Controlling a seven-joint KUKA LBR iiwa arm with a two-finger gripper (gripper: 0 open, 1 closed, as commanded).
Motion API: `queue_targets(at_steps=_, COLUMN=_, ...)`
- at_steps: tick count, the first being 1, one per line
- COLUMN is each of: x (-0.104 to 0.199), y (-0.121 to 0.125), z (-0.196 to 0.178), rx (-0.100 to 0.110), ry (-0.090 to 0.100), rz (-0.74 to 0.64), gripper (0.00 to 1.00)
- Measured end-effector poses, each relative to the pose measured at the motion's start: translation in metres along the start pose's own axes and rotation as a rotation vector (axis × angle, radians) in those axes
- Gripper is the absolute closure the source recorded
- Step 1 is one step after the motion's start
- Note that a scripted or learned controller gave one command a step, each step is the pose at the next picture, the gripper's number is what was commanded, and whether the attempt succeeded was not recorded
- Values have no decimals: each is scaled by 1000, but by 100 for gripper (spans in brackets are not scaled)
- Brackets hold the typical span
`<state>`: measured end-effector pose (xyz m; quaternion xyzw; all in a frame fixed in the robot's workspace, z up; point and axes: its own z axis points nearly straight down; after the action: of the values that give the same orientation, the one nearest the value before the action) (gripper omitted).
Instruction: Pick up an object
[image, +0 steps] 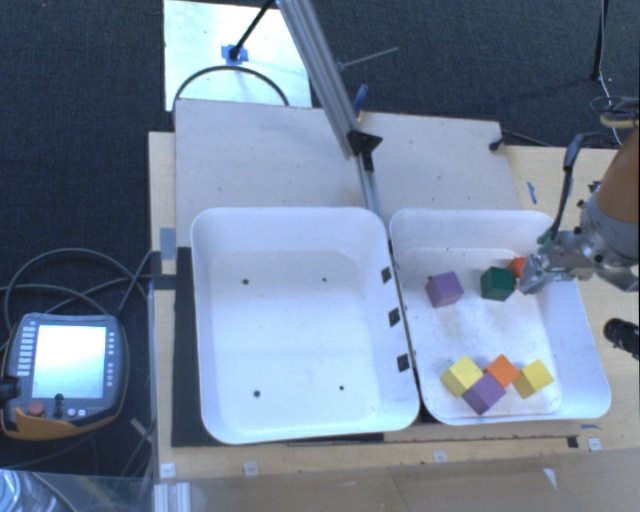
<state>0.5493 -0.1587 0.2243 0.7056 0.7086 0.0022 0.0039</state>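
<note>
The gripper (532, 272) sits at the right-hand bin's (575, 330) right side, just beside the green block (497, 283) and a bit of orange. Honestly can't tell whether it's apart or closed. I'd center over the green block and drop straight. That bin also holds a purple cube (444, 289) and a yellow/orange/purple cluster (495, 380) lower down. The left bin (215, 300) has only small dark specks.

Green block (497, 283), purple block (444, 289)

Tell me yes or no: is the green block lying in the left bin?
No, the green block sits in the right bin, near the gripper and a purple block.
</note>
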Motion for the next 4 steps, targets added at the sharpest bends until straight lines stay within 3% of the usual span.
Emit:
queue_targets(at_steps=1, x=0, y=2, z=-24, rx=4, ry=1, rz=-1, gripper=100)
queue_targets(at_steps=4, x=166, y=59, z=-17, rx=6, ry=4, rz=-7, gripper=100)
